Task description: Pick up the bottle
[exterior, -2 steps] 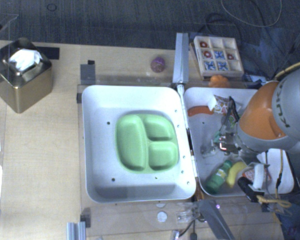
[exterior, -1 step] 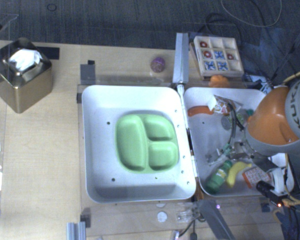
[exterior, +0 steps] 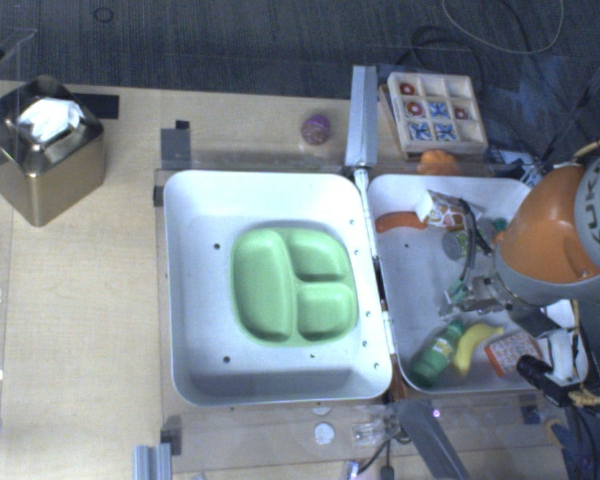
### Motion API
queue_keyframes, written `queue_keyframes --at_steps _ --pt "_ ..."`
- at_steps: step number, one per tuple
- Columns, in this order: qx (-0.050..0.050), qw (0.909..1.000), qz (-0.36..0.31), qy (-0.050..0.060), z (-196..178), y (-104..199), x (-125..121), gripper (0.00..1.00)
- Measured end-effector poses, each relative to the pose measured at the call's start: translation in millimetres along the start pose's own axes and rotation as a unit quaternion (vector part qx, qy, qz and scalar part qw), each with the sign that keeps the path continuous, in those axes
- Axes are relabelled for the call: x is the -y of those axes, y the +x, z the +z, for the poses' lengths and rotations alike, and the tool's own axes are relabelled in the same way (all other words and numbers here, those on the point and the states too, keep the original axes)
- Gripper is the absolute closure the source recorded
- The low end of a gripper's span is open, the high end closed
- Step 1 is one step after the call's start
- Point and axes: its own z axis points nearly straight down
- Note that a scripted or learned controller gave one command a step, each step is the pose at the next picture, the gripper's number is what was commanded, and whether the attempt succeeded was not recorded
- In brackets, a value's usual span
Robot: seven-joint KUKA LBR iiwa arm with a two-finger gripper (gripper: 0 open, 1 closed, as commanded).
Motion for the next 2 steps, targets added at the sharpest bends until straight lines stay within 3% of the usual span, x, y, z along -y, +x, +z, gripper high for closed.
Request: queue_keyframes --at_steps 1,2 --pt "-0.003 0.9951 0.098 0.012 -88.1 22.4 -53.7 1.0" --pt "-0.003 0.9951 0.098 0.012 -87.9 22.4 -53.6 0.0"
